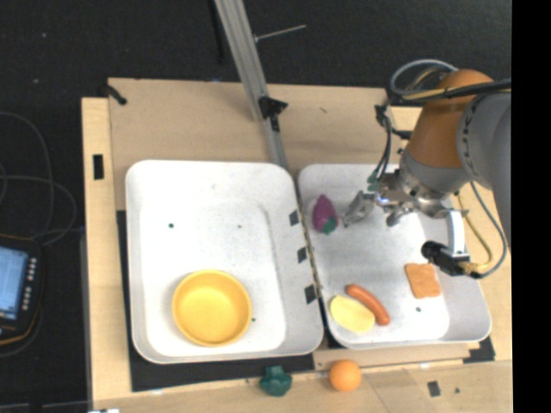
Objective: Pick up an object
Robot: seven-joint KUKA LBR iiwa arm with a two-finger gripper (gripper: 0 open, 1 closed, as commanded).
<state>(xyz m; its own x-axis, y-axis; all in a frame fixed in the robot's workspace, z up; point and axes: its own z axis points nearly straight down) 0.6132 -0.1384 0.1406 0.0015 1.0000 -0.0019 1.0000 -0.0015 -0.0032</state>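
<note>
Approach step, by the look of it: claw (372,208) hovering spread open over the right bin (465,325), holding nothing, one finger tip just beside the purple eggplant-like toy (324,213) near the bin's left wall. Next move likely calls for shifting left over that toy, dropping and closing, or else choosing the orange cracker-like slab (422,280), the sausage (368,303) or the yellow piece (351,315) touching it near the front. No readable writing or brand anywhere.

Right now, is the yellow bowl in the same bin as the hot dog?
No, the yellow bowl sits in the left bin, while the hot dog lies in the right bin.
</note>
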